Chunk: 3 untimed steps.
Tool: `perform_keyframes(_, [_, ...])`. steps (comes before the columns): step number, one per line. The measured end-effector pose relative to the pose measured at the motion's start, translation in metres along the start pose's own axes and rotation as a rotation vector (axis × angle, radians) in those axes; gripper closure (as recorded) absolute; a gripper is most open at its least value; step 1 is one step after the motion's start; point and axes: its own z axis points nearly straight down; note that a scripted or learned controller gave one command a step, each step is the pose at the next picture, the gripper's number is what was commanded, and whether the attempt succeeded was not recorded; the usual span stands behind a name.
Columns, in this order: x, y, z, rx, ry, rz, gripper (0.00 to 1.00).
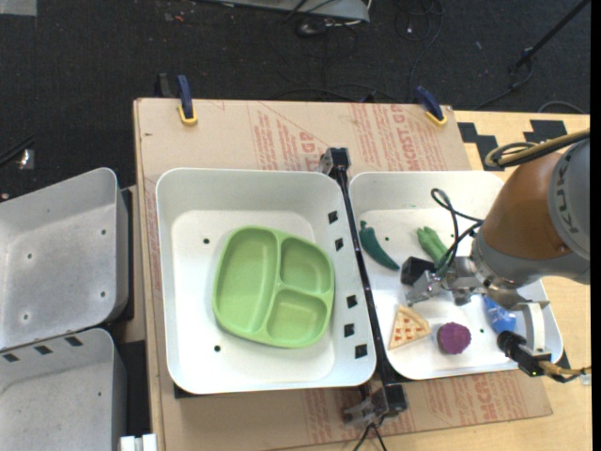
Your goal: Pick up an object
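Inside left bin [178, 280], green plate [274, 287]; right, pizza slice [407, 329].

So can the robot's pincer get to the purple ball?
Probably yes. The pincer hangs over the right bin, and the purple ball lies just below it in the picture, with nothing on top. The pizza slice toy sits beside the ball, not touching it.

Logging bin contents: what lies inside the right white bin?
In the right white bin: dark green pepper, light green vegetable, pizza slice, purple ball, blue object partly hidden under the arm.
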Motion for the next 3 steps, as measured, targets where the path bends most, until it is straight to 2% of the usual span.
perform_keyframes(1, [0.000, 0.000, -0.010, -0.001, 0.000, 0.002, 1.00])
perform_keyframes(2, [-0.002, -0.002, -0.073, -0.007, -0.003, -0.003, 1.00])
perform_keyframes(3, [-0.006, 0.001, -0.116, -0.007, -0.003, -0.003, 1.00])
